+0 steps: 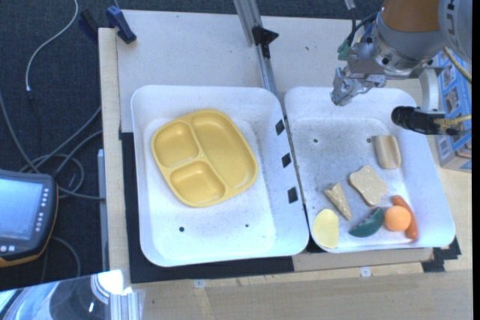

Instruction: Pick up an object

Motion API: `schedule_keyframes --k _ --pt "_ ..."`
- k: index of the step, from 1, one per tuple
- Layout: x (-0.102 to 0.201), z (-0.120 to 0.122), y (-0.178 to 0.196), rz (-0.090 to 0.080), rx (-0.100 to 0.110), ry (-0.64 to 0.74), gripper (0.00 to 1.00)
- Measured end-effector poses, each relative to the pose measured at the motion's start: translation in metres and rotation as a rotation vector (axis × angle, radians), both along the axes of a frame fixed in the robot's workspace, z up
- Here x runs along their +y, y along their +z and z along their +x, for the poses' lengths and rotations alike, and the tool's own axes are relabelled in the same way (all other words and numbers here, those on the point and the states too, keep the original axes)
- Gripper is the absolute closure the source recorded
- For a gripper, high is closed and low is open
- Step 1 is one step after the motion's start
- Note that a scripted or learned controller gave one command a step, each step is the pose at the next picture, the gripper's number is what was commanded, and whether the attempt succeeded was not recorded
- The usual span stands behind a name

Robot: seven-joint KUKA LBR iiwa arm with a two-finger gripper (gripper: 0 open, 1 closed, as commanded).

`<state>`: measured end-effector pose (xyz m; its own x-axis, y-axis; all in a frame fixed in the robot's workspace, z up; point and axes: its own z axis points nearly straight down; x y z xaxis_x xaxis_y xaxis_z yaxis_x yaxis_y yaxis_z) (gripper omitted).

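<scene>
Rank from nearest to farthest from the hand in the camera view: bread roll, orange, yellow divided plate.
Measured from the hand over the right bin's far edge:
1. Bread roll, right bin, far right.
2. Orange, right bin, near corner.
3. Yellow divided plate, left bin.

Dark carpet floor [60, 64] lay round my wooden bench [110, 124]; cables [45, 26] trailed left, w/ a monitor [22, 217] nearby.

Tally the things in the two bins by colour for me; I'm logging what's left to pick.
Yellow: 2, the tray and the round piece
Tan: 3, the roll, the toast and the wedge
Orange: 2, the ball and the carrot behind it
Dark green: 1, the curved piece
Total: 8
</scene>
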<state>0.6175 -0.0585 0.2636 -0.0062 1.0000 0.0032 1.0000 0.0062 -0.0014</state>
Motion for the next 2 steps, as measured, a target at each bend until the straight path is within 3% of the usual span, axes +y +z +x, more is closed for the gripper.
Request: schedule_keyframes --k 2 --pt "0.113 -0.031 0.002 0.0 0.002 0.001 1.0"
